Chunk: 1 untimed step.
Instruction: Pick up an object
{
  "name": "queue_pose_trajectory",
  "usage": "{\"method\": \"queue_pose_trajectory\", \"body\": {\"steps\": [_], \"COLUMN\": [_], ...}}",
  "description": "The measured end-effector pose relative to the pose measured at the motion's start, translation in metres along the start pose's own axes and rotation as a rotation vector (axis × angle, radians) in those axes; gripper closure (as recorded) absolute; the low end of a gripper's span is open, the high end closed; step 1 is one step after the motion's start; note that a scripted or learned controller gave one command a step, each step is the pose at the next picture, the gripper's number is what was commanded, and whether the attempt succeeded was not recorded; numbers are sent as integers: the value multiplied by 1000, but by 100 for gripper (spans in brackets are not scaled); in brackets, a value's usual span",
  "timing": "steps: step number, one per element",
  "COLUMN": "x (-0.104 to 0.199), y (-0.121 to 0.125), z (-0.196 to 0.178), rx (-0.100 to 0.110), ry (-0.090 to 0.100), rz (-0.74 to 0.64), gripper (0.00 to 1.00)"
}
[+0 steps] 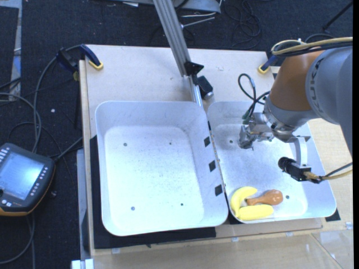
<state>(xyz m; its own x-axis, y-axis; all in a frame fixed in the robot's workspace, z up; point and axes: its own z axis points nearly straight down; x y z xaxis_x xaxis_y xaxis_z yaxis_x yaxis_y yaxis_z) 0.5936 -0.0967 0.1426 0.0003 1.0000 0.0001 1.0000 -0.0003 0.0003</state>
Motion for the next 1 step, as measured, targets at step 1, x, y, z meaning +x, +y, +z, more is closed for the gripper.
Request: {"method": "queue_pose_trajectory", "body": {"steps": [1], "x": [0], "y": [10], "z": [-56], "rx": [-4], "ry": [-1], "rz": [-1], "gripper": [100]}}
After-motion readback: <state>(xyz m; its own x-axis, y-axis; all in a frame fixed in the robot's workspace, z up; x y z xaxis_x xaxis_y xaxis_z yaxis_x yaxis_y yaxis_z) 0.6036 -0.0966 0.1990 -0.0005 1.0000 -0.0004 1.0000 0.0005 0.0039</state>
